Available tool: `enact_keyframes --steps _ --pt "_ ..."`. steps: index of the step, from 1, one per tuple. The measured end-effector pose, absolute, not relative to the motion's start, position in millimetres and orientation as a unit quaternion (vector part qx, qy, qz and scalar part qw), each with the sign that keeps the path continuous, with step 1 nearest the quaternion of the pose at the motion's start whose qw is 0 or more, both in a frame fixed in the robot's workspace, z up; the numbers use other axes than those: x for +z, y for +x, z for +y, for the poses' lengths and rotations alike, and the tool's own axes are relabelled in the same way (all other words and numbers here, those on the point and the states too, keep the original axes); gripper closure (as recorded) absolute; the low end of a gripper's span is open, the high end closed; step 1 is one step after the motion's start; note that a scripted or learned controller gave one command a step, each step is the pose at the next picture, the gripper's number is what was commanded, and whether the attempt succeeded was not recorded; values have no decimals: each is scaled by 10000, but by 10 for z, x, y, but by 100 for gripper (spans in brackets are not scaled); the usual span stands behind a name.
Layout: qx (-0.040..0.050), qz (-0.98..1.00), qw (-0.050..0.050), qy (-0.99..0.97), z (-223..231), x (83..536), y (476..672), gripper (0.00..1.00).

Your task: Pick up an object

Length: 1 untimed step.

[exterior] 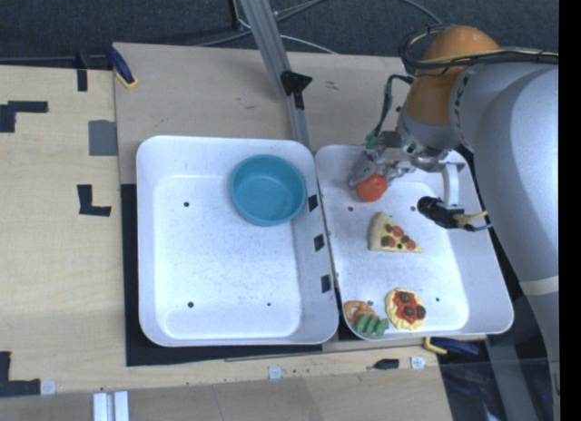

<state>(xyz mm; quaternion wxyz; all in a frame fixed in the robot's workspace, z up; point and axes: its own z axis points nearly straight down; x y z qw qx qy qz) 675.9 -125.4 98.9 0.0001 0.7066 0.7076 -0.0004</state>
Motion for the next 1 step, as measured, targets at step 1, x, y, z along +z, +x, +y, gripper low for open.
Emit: enact_keyframes --steps 1 --pt "9 7074 12 7068 -1316 1448 6807 100"
